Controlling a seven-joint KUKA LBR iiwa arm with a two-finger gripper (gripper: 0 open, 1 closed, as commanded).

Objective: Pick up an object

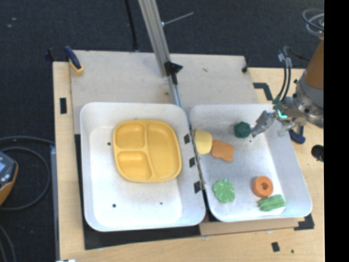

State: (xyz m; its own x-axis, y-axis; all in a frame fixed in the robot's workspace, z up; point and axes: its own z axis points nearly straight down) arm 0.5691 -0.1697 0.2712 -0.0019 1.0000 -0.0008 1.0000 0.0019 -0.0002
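Observation:
The right bin [283, 162] holds several small objects. A dark green ball [242, 129] lies near its back, a yellow piece [203, 142] rests against its left wall, and an orange-brown piece [222, 150] touches the yellow one. Toward the front sit a light green leafy piece [223, 191], an orange ring [263, 186] and a green piece [271, 202]. My gripper [265, 123] hangs over the back right of this bin, just right of the dark green ball, and nothing shows in its grasp.
The left bin [98, 201] carries a yellow divided plate [147, 149]. A slanted metal post [155, 31] rises behind the bins. The arm's wrist and cables [305, 102] stand over the right bin's far right rim.

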